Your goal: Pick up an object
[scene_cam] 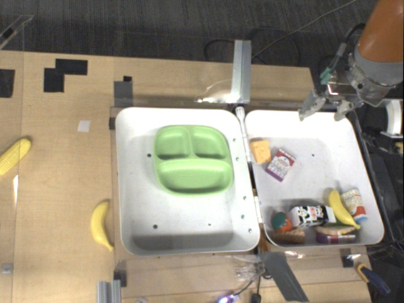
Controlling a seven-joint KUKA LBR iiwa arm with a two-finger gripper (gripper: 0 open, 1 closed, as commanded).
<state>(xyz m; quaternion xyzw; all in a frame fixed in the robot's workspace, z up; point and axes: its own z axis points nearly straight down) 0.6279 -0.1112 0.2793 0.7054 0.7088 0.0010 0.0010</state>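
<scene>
My gripper (326, 110) hangs over the far edge of the right bin (315, 137), fingers spread open with nothing between them. Below it in that bin lie an orange block (260, 150) and a purple-and-red packet (281, 165). Along the bin's near wall several items crowd together: a yellow banana (341, 208), a small can (355, 203), a black-and-white carton (309, 214), a red-and-green piece (279, 220) and a purple item (334, 235).
The left bin (136, 169) holds a green divided plate (192, 158). On the wooden bench to the left lie a second banana (101, 225) and a yellow corn cob (14, 156). A metal post (242, 68) stands behind the bins' shared wall.
</scene>
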